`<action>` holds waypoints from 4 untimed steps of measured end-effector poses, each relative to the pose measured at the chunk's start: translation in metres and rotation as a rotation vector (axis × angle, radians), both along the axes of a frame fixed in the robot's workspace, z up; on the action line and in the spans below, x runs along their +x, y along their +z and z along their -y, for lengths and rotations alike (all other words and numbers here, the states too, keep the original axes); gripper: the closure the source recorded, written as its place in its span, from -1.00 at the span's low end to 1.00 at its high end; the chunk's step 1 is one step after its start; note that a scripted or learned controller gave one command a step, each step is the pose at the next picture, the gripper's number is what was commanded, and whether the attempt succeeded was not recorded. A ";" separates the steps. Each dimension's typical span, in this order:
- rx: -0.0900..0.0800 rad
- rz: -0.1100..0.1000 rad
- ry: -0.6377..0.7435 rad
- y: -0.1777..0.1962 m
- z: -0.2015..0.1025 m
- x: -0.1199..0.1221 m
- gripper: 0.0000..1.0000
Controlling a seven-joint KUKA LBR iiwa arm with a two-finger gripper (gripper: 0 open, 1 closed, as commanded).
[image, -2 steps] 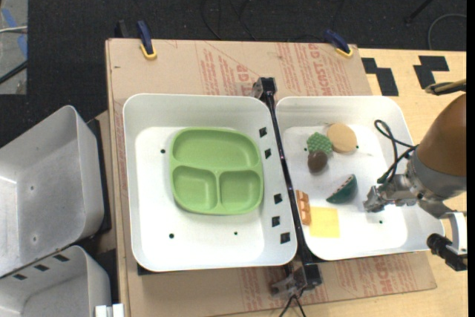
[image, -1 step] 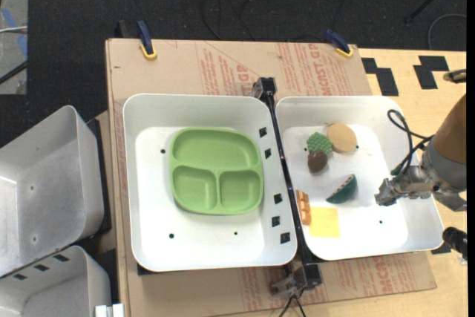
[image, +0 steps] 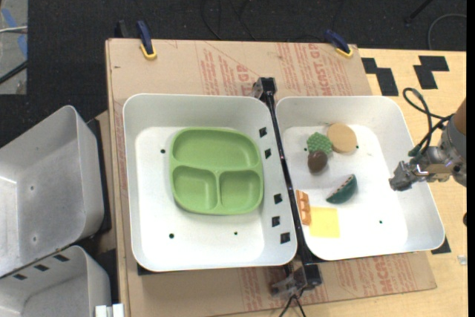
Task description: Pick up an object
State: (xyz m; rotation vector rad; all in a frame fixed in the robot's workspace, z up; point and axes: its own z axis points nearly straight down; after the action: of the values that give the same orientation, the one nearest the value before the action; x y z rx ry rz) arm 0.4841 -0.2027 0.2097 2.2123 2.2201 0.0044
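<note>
A cardboard-topped bench (image: 223,63) bears two white bins: the left bin (image: 141,159) holds one green divided plate (image: 217,171); the right bin (image: 393,219) holds five small items. The gripper (image: 404,176) hangs at its right edge, grip state unclear.

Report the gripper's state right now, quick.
Gripper: at the right bin's right edge, above the wall; whether it is open or shut cannot be told. Nothing visibly held.

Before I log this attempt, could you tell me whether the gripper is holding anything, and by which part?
Nothing is held. The gripper sits at the right bin's right edge, with no object between its fingers; the nearest item, the dark green wedge, lies apart on the floor.
</note>
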 end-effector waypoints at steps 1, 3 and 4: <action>0.000 -0.002 0.000 0.029 0.000 0.002 1.00; 0.005 -0.005 0.005 0.030 -0.109 0.006 1.00; 0.005 -0.009 0.005 0.028 -0.155 0.005 1.00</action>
State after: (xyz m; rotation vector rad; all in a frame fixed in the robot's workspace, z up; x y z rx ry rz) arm 0.4889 -0.0475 0.2375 2.2140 2.2323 0.0007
